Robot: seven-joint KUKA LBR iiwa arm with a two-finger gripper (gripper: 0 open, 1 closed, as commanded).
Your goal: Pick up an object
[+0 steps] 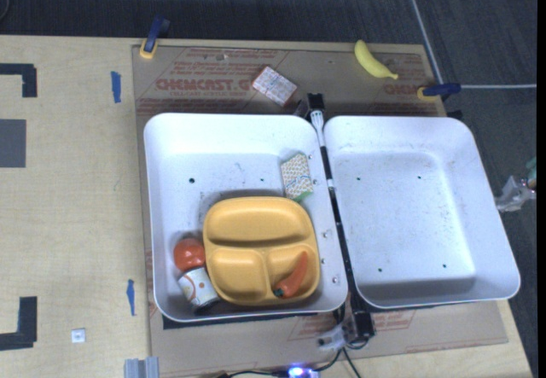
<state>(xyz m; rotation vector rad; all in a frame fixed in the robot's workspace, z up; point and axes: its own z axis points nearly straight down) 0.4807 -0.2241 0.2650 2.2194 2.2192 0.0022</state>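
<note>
Object not yet lifted: the gripper (520, 189) sits well right of the yellow tray (256, 235), and whether it is spread or closed I cannot tell. 4 candidates wait: orange piece (293, 276) in the tray, red ball (188, 253) and small can (196, 287) just left of it, patterned packet (296, 173) just beyond it

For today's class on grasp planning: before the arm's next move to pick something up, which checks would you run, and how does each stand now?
1. Objects present in left bin: ok.
2. Yellow tray upright, compartments facing up: ok.
3. Carrot lies in tray compartment, exposed from above: ok.
4. Patterned packet leans against bin wall, awkward to grasp: not ok.
5. Tool open or shut: cannot tell.
</note>
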